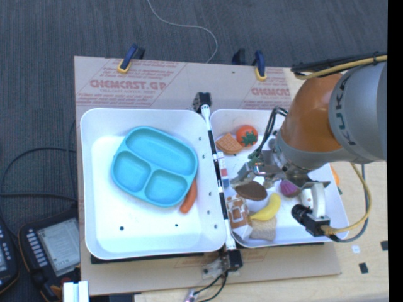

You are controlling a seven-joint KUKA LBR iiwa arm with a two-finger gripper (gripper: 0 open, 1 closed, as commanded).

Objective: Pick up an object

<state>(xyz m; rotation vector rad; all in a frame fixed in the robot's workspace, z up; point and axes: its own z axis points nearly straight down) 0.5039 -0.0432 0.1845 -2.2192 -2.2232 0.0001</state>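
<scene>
Two white bins sit side by side on the worktop [126, 80]: the left bin [94, 168] carries a blue divided plate [154, 167] with a small carrot [188, 200] lying against its lower right edge, while the right bin [340, 222] holds a crowd of toy foods. The arm [334, 118] reaches over the right bin, and the claw [261, 168] hangs low above the heap; whether it is apart or together I cannot tell, since the wrist and cabling hide it. Just beneath it lies a dark brown oval piece [252, 190], with a banana [267, 207] touching that piece's lower side, a slice of bread [263, 231] below that, a purple piece [288, 187] to the right, and a tomato [246, 134] and waffle-like piece [229, 144] nearer the back. Nothing can be seen gripped. The likeliest trouble is the crowding: closing here could catch two pieces at once or pinch only an edge, so the pick slips. A descent near the central divider [214, 162] could also strike it.
</scene>
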